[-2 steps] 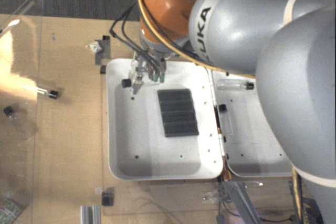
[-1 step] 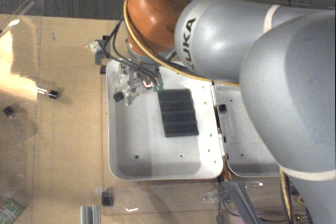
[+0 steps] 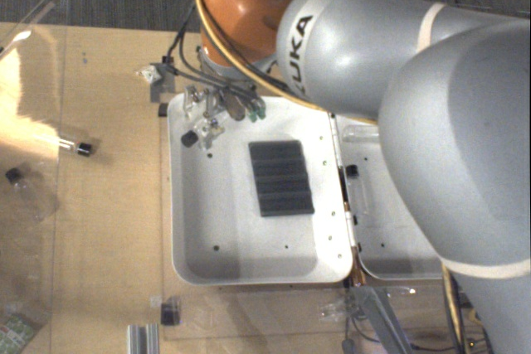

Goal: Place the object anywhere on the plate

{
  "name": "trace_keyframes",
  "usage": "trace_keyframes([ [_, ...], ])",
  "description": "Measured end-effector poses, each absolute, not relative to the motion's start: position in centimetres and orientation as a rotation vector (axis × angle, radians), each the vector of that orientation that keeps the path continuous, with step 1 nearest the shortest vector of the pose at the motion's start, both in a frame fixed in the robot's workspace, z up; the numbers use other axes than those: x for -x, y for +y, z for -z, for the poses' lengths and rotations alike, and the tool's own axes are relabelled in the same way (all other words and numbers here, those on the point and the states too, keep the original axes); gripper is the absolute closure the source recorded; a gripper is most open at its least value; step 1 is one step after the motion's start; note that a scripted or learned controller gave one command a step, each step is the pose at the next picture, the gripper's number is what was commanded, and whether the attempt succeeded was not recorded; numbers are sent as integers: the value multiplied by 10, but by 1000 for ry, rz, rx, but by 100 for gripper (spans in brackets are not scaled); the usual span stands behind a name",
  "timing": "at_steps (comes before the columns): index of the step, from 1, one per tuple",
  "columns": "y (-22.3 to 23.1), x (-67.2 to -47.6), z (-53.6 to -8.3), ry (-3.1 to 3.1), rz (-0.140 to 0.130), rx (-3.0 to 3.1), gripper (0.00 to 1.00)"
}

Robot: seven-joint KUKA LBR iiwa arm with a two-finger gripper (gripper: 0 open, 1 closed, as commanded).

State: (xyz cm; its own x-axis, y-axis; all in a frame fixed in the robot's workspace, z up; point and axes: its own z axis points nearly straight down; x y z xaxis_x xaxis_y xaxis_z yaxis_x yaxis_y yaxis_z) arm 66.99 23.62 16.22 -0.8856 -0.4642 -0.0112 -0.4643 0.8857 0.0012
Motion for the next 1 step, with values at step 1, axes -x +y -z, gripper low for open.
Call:
trace_keyframes([
  [1, 237, -670, -209, 2983, -6, 948, 100],
])
